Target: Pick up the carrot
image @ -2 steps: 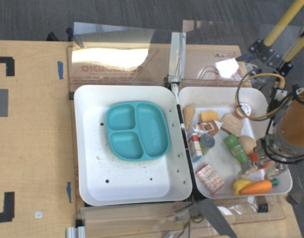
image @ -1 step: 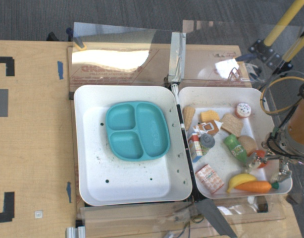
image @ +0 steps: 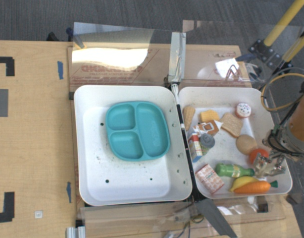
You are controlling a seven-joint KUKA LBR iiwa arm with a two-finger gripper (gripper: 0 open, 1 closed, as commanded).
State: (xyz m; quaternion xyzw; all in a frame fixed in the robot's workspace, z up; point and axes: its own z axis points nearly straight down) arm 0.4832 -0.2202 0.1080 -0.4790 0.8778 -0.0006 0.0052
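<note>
The gripper (image: 269, 166) hangs low in the right bin (image: 283, 125), near its front right corner; its metal tips are tangled in shine, so I cannot tell if it is wide or narrow, and nothing sits between them that I can see; the carrot (image: 253, 187) lies just below it and a bit to the left, close by, at the front wall of the bin; the carrot lies flat, its long side running left to right, green end to the right; so the gripper must go down and a little forward, I think; a yellow banana (image: 239, 181) touches the carrot on top, and a green bottle (image: 233, 171) lies just behind that; there is one carrot, one banana, one green bottle, one gripper; two white bins; one blue plate (image: 137, 130) in the left bin (image: 90, 133), well apart.
</note>
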